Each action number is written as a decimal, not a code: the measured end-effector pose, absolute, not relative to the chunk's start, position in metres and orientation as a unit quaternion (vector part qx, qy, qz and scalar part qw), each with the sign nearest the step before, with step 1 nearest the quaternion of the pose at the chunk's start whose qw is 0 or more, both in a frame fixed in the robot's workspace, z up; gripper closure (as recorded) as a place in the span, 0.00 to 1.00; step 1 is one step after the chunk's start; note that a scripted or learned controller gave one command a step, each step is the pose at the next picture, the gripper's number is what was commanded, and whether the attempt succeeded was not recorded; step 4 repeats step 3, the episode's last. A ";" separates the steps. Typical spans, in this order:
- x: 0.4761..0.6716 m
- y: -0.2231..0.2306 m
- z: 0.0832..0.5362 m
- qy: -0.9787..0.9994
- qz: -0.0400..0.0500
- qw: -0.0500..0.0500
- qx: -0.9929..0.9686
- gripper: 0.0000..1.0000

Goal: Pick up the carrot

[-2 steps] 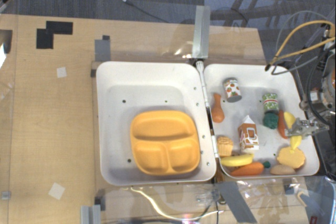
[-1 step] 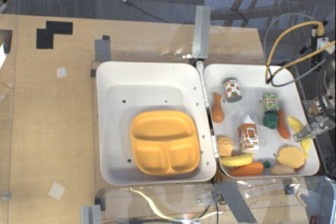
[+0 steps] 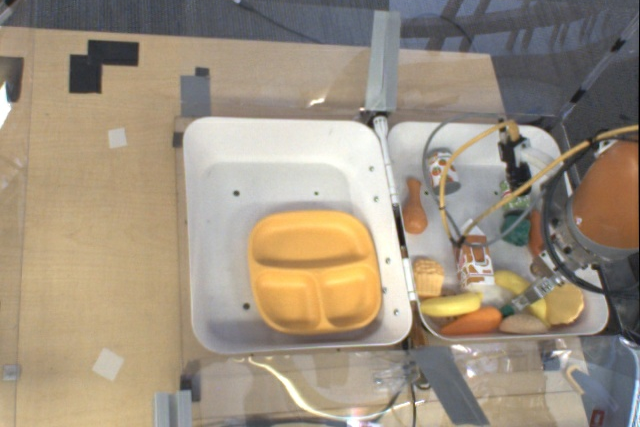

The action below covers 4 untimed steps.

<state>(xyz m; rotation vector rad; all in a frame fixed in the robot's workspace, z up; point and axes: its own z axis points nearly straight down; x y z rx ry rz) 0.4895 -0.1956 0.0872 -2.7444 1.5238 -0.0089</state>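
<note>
Plainly unfinished: the smooth orange plastic carrot (image 3: 472,321) lies at the lower right of the frame, against the near wall of the right-hand shallow white bin (image 3: 410,150), touching a yellow toy banana (image 3: 450,304). The grey arm's gripper (image 3: 545,283) hangs nearby to its right; whether it is spread or closed cannot be told. The grasp and the lift remain to be done.

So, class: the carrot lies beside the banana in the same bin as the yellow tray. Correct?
No. The camera view shows the carrot beside the banana in the right-hand bin; the yellow tray sits in the left-hand bin.
</note>
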 end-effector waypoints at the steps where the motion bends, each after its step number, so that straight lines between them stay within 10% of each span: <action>1: 0.489 -0.198 0.178 0.432 -0.005 0.002 -0.902 1.00; 4: 0.518 -0.206 0.250 0.117 -0.005 0.001 -0.993 1.00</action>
